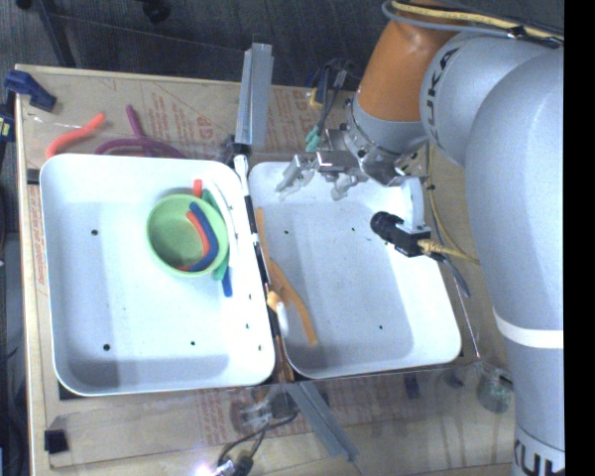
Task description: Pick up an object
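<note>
The gripper (315, 175) hangs with fingers spread apart and nothing between them over the far edge of the right bin (416, 315). A green bowl (183, 236) lies in the left bin (99, 305).

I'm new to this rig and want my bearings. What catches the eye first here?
The big grey arm with an orange band fills the right side, its gripper over the right white bin's far edge. In the left white bin sits a round green bowl holding red and blue strips.
</note>
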